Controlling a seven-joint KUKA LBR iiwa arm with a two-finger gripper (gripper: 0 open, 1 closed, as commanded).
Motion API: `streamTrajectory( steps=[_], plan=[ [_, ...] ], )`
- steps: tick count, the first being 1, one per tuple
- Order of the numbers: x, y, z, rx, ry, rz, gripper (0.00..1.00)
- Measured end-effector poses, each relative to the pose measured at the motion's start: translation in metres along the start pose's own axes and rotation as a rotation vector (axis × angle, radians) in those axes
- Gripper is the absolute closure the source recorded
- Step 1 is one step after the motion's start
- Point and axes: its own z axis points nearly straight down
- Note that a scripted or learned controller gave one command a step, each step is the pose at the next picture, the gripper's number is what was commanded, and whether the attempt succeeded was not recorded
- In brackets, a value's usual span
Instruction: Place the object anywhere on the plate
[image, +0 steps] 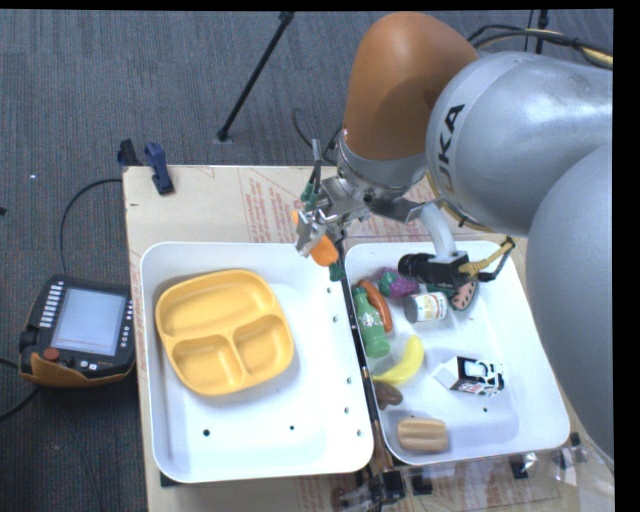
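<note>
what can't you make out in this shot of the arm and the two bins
- Tool, camera view: small and cluttered, so the state of its grip is unclear; an orange object sits at its tip, but a hold cannot be confirmed.
- Right bin, camera view: its far right corner is covered by the arm.
- Dark item beside the banana: too small to identify.
- Small jar: label too blurred to read.

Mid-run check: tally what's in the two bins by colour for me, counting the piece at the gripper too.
Yellow: 2, the plate and a banana
Orange: 1, the piece at the gripper
Green: 1, a bottle
Tan: 1, a bread roll
Black and white: 1, a small carton
Jumbled items at the right bin's far end: cannot tell
Total: 6 clear
</note>
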Motion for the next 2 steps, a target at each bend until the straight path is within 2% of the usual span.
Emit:
streamTrajectory(
  steps=[1, 2],
  plan=[
    [0.0763, 0.0339, 0.0371, 0.009, 0.003, -0.092, 1.0],
    [0.0756, 0.0343, 0.0352, 0.006, 0.0, -0.092, 0.0]
  ],
)
